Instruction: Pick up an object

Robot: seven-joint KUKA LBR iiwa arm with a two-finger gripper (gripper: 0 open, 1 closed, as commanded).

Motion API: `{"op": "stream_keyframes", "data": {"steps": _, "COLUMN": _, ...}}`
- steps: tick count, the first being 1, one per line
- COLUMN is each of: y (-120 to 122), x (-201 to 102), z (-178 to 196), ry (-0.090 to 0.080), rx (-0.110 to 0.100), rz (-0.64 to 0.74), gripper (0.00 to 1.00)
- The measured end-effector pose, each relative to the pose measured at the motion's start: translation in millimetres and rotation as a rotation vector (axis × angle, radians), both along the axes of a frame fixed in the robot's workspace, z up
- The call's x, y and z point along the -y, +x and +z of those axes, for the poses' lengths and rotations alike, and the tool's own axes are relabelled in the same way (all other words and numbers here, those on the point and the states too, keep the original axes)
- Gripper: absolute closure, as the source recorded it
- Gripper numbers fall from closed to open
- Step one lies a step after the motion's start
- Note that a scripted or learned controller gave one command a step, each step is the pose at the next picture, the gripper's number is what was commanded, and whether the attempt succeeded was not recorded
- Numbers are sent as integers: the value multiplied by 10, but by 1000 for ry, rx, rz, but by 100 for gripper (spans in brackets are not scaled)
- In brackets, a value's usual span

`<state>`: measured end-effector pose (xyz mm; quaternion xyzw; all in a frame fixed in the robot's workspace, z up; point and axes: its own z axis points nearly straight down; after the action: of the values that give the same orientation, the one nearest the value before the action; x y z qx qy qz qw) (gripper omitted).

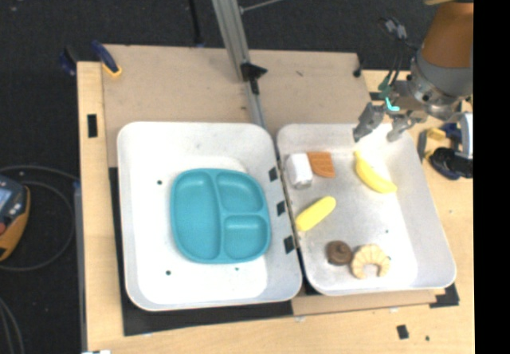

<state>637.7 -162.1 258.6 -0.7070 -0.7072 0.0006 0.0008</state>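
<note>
The banana (374, 175) lies in the right bin (434, 245), near its far right corner, just below the gripper (381, 127). It is judged the nearest target: a straight descent should be made, with the fingers set across its narrow width, clear of the bin wall. The gripper is seen spread apart above the bin's far edge, with nothing held or touched.

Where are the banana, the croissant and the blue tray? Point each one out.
banana (374, 175), camera view, middle of its curved body.
croissant (370, 261), camera view, centre of the pastry.
blue tray (195, 213), camera view, floor of its large left compartment.
</note>
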Motion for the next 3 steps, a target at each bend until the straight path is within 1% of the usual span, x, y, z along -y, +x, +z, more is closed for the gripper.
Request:
{"op": "stream_keyframes", "data": {"steps": 1, "y": 9, "x": 0, "z": 20, "ry": -1, "rx": 4, "rz": 1, "gripper": 0}}
{"op": "stream_keyframes", "data": {"steps": 2, "y": -40, "x": 83, "z": -443, "ry": -2, "rx": 0, "rz": 0, "gripper": 0}}
{"op": "stream_keyframes", "data": {"steps": 3, "y": -98, "x": 92, "z": -1062, "ry": -1, "rx": -2, "rz": -1, "gripper": 0}}
